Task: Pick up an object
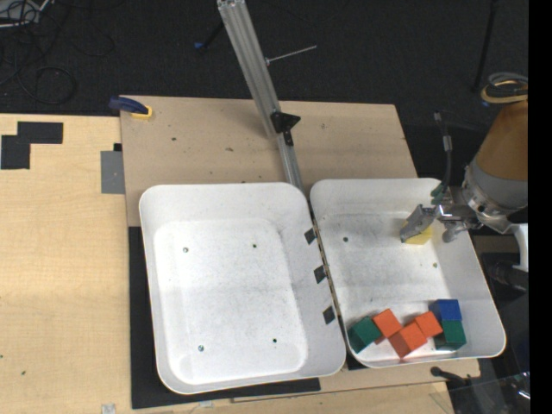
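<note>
My gripper (424, 224) reaches into the right bin (371, 248) from the right, low over its far right part. A small yellow object (419, 238) lies right at the gripper's tip, partly covered by it. I cannot make out whether it is held or just lying on the bin floor. Several blocks crowd the bin's near right corner: a green one (365, 332), orange ones (387, 323) (411, 338), a blue one (448, 310) and another green one (453, 335).
The left bin (224, 274) sits beside the right one, joined by black clips (319, 272). A slanted aluminium rail (257, 72) rises behind the bins. A blue clamp (129, 105) lies at the board's far left corner.
</note>
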### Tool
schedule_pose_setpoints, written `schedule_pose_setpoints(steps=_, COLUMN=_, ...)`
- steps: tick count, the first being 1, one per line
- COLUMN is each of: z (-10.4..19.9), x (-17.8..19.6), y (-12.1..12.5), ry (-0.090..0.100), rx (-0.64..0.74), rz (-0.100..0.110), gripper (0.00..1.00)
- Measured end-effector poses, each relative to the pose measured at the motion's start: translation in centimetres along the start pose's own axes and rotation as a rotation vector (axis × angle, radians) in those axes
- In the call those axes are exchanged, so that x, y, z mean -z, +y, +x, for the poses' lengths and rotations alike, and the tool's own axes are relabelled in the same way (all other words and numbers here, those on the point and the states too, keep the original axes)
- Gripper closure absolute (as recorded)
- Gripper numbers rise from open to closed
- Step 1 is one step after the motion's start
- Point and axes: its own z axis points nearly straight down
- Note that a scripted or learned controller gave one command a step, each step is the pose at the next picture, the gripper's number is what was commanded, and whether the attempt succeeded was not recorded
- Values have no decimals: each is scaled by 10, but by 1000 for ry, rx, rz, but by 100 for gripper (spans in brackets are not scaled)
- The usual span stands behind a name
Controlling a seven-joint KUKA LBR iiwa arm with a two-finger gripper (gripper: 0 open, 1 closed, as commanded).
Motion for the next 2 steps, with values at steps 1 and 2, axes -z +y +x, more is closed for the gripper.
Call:
schedule_pose_setpoints(steps=1, z=1, x=-65, y=-2, ry=1, rx=0, rz=2, gripper=0)
schedule_pose_setpoints(steps=2, z=-1, x=-51, y=-1, ry=0, rx=-6, rz=-5, gripper=100)
